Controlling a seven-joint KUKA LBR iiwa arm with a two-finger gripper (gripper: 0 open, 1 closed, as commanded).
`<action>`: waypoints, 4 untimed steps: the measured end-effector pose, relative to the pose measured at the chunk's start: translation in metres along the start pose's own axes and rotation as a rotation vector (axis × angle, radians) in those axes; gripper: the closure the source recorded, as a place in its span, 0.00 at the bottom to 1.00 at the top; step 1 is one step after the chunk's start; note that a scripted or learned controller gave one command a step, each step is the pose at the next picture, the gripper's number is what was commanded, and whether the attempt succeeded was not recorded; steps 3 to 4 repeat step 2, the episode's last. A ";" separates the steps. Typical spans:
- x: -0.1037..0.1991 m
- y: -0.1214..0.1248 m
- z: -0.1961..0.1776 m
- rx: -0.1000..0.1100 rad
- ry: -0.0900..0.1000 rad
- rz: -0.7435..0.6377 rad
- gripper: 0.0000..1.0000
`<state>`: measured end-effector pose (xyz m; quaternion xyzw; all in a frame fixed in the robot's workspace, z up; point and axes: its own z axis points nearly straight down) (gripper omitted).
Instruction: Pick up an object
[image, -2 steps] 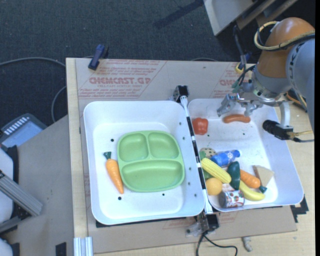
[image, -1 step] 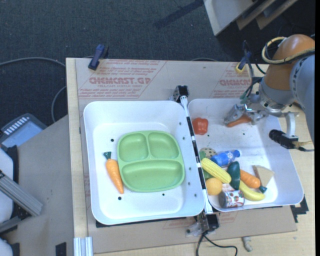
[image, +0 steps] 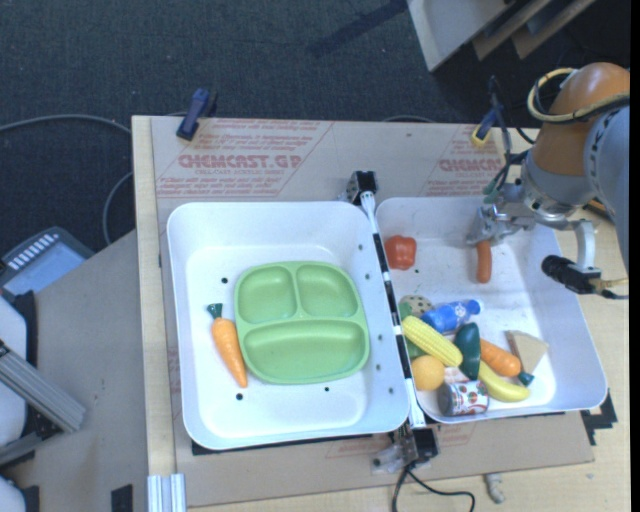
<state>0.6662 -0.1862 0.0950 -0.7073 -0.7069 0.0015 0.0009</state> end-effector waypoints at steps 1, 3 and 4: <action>0.061 0.000 0.009 0.000 0.002 -0.001 1.00; 0.140 -0.031 -0.091 -0.007 0.002 -0.003 1.00; 0.140 -0.031 -0.091 -0.007 0.002 -0.003 1.00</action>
